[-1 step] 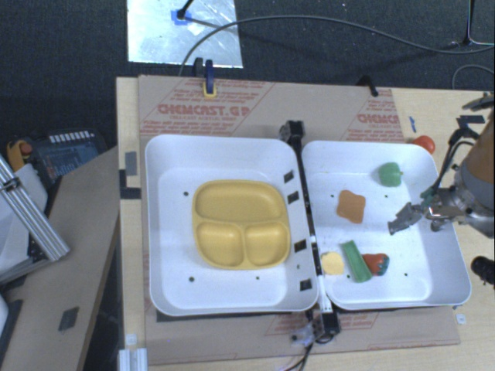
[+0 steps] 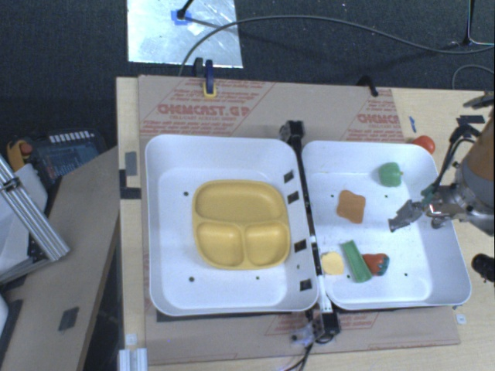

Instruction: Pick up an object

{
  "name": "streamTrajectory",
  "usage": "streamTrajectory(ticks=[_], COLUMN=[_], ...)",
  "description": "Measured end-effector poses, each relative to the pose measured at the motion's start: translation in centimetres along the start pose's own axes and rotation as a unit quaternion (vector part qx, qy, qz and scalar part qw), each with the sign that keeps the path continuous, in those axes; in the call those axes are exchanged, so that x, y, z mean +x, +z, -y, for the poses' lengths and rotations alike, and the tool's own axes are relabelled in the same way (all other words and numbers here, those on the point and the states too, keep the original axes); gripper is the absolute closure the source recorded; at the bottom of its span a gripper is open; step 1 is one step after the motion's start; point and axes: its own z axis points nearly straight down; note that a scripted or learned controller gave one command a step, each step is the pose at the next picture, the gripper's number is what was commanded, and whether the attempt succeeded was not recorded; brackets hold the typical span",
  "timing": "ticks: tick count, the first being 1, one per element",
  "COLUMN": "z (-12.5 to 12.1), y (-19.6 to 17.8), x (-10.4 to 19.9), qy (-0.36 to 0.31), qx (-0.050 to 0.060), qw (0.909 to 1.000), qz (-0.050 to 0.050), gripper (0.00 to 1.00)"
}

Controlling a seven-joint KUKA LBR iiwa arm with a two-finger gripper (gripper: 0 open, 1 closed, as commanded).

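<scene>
Along the near edge of the right bin (image 2: pixel 441 296), three small things are lying together: a pale yellow round piece (image 2: pixel 332 263) at about seven o'clock of that bin, a green stick (image 2: pixel 355 260) leaning just beside it, and a red-orange piece (image 2: pixel 377 263) touching the stick's lower end. Farther in, an orange block (image 2: pixel 351 206) is sitting near the bin's middle, apart from the others. A green pepper-like piece (image 2: pixel 390 174) is resting toward one o'clock, close to the far wall.

At three o'clock of the same bin the grey arm is reaching in, and its tool (image 2: pixel 405 216) is hovering over bare white floor between the orange block and the right wall. Nothing is showing between its fingers; whether they are spread or closed I cannot tell.

Across the divider, the left bin (image 2: pixel 166 207) is carrying a yellow three-compartment tray (image 2: pixel 240 222) at its centre.

Beyond the right bin, at about one o'clock, a small red ball (image 2: pixel 424 142) is lying on the surface (image 2: pixel 263 103).
</scene>
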Motion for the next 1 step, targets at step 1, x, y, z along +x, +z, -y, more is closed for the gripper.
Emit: streamTrajectory(ticks=[1], z=[-0.24], y=[4.67], x=[-0.85], qy=[0.001], qx=[0.002], qw=[1.0000], qz=[-0.001], gripper=[0.00])
